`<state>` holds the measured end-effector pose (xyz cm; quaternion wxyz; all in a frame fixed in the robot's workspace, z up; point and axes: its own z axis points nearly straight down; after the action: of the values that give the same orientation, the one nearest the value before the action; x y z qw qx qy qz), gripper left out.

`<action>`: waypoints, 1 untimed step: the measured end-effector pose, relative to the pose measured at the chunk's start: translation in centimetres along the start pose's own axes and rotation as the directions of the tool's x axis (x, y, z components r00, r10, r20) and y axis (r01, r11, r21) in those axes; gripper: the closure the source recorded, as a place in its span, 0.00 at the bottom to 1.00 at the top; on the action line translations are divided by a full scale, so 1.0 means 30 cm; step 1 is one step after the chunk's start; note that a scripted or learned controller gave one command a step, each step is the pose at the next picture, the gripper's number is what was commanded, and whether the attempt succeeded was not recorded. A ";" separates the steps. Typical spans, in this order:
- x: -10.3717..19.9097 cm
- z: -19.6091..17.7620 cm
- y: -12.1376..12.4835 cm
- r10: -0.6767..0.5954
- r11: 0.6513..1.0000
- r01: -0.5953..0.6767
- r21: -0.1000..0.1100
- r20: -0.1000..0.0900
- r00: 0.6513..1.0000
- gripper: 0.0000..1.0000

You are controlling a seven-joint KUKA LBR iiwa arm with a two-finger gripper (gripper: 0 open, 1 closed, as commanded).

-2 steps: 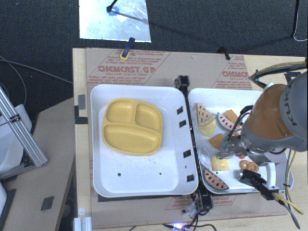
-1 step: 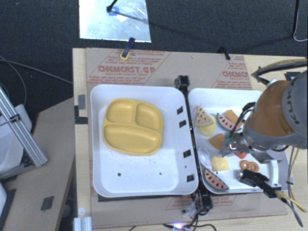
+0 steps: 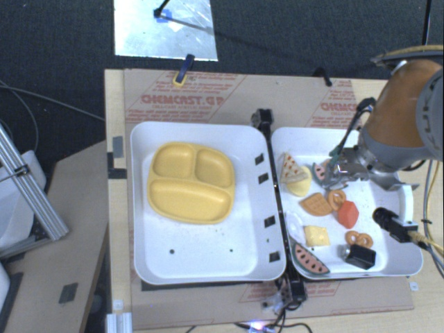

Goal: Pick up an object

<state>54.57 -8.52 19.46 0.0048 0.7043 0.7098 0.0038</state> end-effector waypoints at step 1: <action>0.150 0.035 -0.089 0.000 1.000 0.000 0.013 -0.004 1.000 1.00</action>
<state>51.88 -4.04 18.38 -0.0012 0.7043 0.7099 0.0006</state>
